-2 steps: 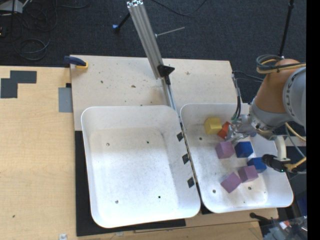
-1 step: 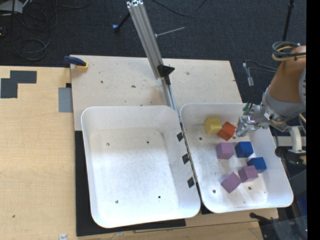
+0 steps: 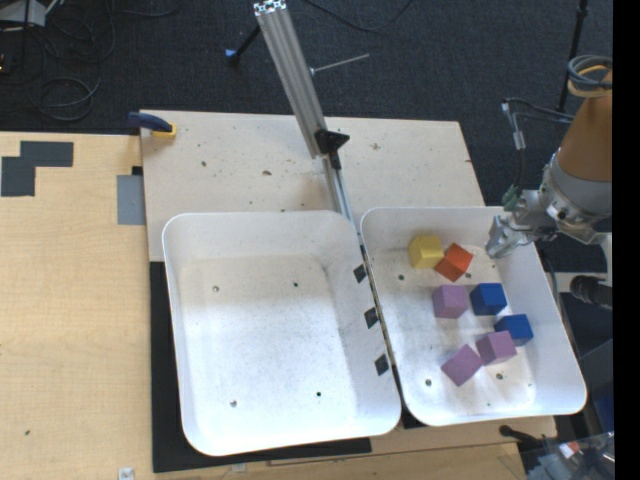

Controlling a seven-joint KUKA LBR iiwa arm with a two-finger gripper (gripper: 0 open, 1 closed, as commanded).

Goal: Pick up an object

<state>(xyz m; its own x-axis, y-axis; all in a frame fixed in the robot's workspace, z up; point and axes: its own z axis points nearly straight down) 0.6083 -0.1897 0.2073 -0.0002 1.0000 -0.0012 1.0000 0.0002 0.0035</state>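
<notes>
Speckled white plastic bin [image 3: 560, 388] holds matte cubes [image 3: 470, 298]; metal jaws [image 3: 500, 241] state indiscernible.

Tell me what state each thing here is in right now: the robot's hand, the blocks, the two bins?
hand: hovering at the right bin's upper right edge, holding nothing
yellow block: resting in the right bin, touching the orange block
orange block: resting, tilted
three purple blocks: resting, loose
two blue blocks: resting, loose
right bin: holds all seven blocks
left bin: flat on the bench
</notes>
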